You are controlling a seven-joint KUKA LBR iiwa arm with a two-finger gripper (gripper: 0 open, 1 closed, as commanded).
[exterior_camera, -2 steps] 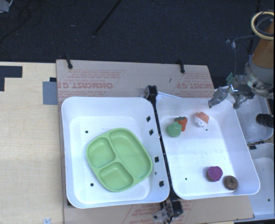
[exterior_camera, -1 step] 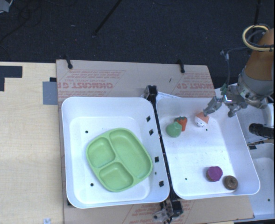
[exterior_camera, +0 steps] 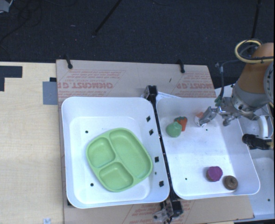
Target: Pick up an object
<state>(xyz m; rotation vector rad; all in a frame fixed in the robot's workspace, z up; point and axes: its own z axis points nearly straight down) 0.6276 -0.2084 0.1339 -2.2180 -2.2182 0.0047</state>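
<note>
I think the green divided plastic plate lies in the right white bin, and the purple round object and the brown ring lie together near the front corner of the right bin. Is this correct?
Not quite. The camera view shows the green divided plastic plate in the left white bin, not the right one. The rest holds: the purple round object and the brown ring lie together near the front corner of the right white bin.

Grey arm (exterior_camera: 254,90), orange band, yellow cable (exterior_camera: 243,48)

Even overhead light — slightly soft
</note>
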